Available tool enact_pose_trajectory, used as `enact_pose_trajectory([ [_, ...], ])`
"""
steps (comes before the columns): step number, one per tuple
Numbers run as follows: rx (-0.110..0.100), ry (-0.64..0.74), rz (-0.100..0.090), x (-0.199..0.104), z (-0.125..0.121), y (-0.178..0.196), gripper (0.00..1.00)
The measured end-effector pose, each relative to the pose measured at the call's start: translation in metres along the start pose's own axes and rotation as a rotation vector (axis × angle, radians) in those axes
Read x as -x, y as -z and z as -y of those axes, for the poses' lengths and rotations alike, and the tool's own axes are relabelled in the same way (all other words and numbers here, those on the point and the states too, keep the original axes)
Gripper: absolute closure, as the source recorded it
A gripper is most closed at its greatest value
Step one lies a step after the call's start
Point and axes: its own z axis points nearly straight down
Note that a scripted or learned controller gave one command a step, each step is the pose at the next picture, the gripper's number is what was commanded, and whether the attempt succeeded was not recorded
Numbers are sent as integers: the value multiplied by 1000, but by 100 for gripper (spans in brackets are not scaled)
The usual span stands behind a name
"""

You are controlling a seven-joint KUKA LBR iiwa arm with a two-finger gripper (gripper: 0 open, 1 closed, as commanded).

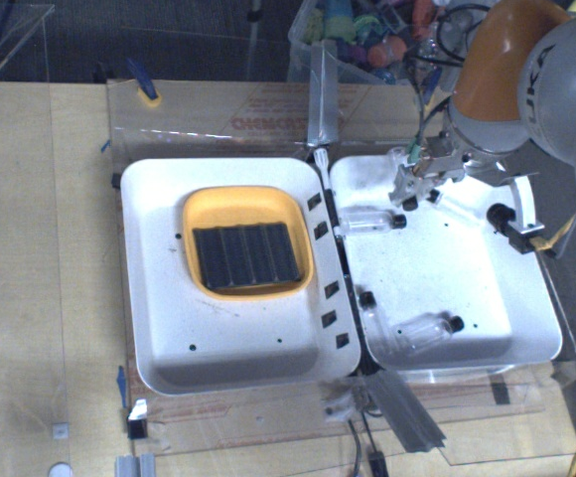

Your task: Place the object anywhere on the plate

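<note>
Nearest the lens: front vial (425,330), clear with a black cap, is lying on its side toward the front of the right bin (472,276).

Left to right:
- Left bin (159,351) is holding the yellow plate (243,198).
- Black ribbed slab (246,254) is lying flat on the plate and covering most of its middle. Only the rim and a back strip are showing bare.
- Back vial (365,223) is lying on its side just past the divider, cap pointing right.
- Gripper (409,189) is hanging just behind and to the right of that cap, and looks apart from it.
- Jaws: can't tell whether they're apart or together, and nothing is showing between them.

I'm reading this as the pick step, with the back vial as the likely target. It's sitting in the right bin, not on the plate.

Doing it well:
- Centre over the vial's body, not its cap.
- Close across the short axis so it isn't rolling away.
- Watch the divider, since the vial is lying close to it.
- Lift well clear of the divider before crossing.
- Release low. I'm expecting the slab's ribs to be stopping any roll.
</note>
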Motion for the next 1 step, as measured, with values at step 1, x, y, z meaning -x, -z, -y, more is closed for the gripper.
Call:
enact_pose_trajectory([
  [1, 0, 1, 0, 0, 0, 0, 0],
])
